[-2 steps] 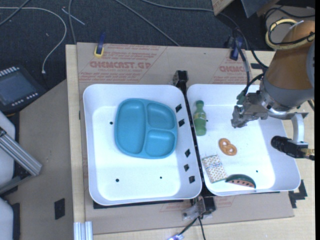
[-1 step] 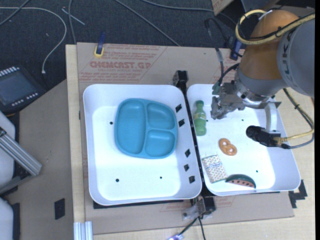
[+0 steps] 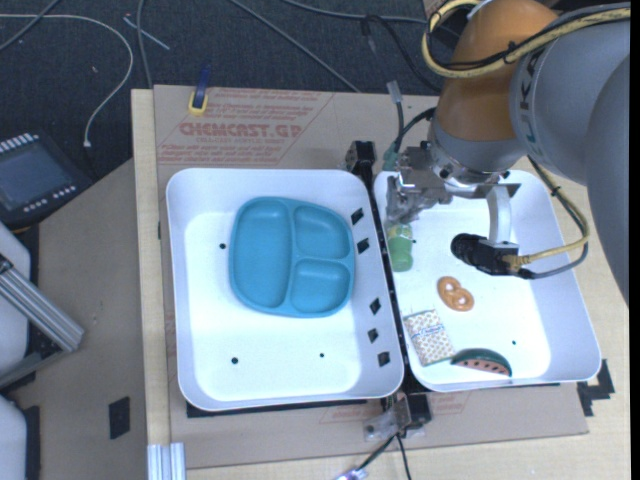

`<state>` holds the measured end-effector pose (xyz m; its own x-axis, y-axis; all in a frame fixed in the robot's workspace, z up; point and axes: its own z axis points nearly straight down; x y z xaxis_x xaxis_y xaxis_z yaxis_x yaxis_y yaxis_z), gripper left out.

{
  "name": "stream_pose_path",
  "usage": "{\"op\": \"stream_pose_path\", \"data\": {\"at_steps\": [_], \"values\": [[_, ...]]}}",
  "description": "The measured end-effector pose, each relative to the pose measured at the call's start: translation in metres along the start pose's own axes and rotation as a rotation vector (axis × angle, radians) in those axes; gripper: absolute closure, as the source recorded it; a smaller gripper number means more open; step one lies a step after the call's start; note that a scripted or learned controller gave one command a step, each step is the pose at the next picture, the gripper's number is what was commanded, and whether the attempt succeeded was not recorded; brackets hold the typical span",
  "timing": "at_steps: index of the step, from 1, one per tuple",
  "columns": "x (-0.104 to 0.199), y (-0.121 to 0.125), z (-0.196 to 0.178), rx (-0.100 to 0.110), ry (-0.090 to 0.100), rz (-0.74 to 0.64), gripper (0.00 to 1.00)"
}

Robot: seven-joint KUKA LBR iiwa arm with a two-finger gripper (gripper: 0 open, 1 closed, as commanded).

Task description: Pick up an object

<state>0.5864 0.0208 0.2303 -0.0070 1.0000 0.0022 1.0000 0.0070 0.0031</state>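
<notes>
My gripper (image 3: pixel 403 208) hangs over the left edge of the right bin (image 3: pixel 560 298), close to the divider between the bins. Just below it a small green object (image 3: pixel 400 249) lies against that bin's left wall; whether the gripper touches it I cannot tell. Further down the same bin lie an orange pretzel (image 3: pixel 456 294), a checkered packet (image 3: pixel 429 336) and a watermelon slice (image 3: pixel 481 363) near the front rim.
A blue divided plate (image 3: pixel 292 256) lies in the left bin (image 3: pixel 200 298). A black part with a yellow cable (image 3: pixel 487 253) hangs from the arm over the right bin. The arm's orange band (image 3: pixel 490 63) looms over the back right.
</notes>
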Motion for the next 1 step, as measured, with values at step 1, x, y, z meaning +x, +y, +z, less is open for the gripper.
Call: {"op": "stream_pose_path", "data": {"at_steps": [1], "values": [[0.0494,0.0136,0.0083,0.002,-0.001,0.002,1.0]]}}
